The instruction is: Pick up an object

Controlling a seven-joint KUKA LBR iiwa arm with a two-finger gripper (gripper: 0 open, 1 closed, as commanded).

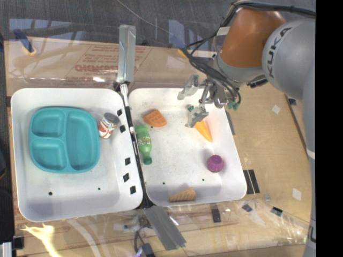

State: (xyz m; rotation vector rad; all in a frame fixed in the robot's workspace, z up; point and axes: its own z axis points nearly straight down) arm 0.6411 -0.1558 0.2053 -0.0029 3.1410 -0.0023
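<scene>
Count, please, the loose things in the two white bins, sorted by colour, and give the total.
Teal: 1, the tray
Green: 1, the bottle
Purple: 1, the ball
Orange: 2, the carrot and the waffle
Tan: 1, the cone
White and orange: 1, the small can
Total: 7

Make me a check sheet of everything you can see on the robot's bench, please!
Surface: two white bins, left bin and right bin, on a bench.
Job's things: in the right bin, orange carrot, purple ball, green bottle, waffle piece, cone.
Clutter: in the left bin, teal divided plate and small can.
Grippers: pincer low over the carrot's top end; grip unclear.
Cables: black cables by the wrist.
Surroundings: cardboard, tape.
</scene>
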